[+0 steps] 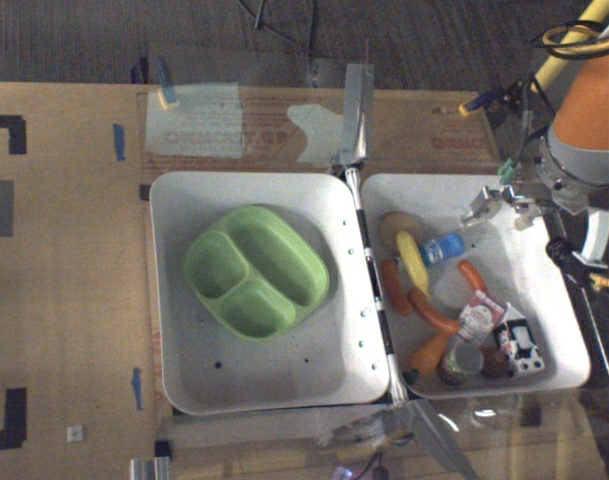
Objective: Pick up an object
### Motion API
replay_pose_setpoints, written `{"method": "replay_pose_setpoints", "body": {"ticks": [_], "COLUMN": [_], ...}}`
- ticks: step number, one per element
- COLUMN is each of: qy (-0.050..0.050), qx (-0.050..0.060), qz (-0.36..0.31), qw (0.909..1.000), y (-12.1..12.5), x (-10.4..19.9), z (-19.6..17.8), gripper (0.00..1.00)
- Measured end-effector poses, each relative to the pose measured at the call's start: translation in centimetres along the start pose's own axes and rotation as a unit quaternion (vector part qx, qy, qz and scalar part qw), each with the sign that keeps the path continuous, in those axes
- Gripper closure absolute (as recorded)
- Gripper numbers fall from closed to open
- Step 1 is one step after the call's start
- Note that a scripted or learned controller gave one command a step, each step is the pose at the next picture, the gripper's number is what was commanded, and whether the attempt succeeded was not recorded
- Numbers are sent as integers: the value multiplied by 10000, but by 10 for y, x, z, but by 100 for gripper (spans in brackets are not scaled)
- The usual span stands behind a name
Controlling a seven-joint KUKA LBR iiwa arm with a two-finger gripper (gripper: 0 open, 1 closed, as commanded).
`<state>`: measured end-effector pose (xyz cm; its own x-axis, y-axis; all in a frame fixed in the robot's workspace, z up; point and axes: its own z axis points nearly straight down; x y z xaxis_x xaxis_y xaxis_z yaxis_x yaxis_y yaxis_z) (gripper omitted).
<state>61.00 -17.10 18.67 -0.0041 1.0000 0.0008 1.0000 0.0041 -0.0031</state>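
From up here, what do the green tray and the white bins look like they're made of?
The green tray, lying in the left bin, looks like moulded plastic: one even colour, rounded compartments, a soft matte sheen. The left bin and right bin seem plastic too, or maybe coated metal: smooth, shallow, rounded corners, faintly speckled. The view can't settle which.

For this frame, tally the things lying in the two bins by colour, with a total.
Green: 1, the divided plate, in the left bin.
Yellow: 1, the banana, in the right bin.
Blue: 1, the small bottle.
Red or orange: about 4 long pieces, e.g..
Other, hard to identify: about 4, e.g. the black-and-white packet.
Total: about 11.
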Motion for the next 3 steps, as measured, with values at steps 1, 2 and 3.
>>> {"method": "replay_pose_setpoints", "body": {"ticks": [1,2,3], "qy": [-8,-11,-11], "qx": [-18,-23,-20], "qz": [-231,-230,-230], "qw": [9997,9997,9997], "y": [15,16,16], "x": [-2,-3,-3], "z": [93,84,85], "gripper": [0,100,0]}}
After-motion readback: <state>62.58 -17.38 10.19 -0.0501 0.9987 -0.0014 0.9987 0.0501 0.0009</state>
